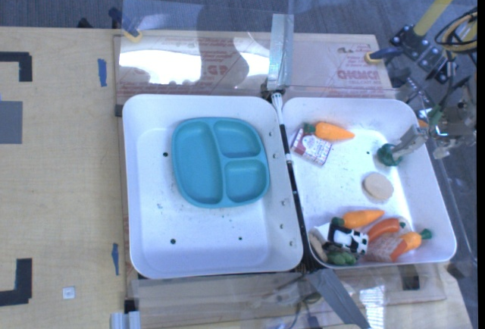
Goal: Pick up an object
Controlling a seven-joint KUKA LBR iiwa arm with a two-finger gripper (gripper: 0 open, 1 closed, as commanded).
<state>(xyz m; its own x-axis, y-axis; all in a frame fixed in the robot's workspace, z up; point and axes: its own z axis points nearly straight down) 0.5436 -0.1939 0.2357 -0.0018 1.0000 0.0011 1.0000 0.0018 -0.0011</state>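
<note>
Reaching in from the right edge, with the claw (pixel 424 130) low over the upper right part of the right bin (pixel 443 202); impossible to tell whether open or closed, too small and blurred. Sitting just off its tip, to the left and touching or nearly so: a small dark green object (pixel 389 155), the nearest pick. Lying a little further down-left, the tan round disc (pixel 378 186), with the orange carrot (pixel 333 132) well apart toward the bin's upper left, long axis roughly left-right.

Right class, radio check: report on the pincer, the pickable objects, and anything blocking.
Pincer at right bin's far right edge, grip state unclear. Carrot, packet, tan disc loose; toy pile near corner. Green object beside pincer. Nothing blocking.
</note>
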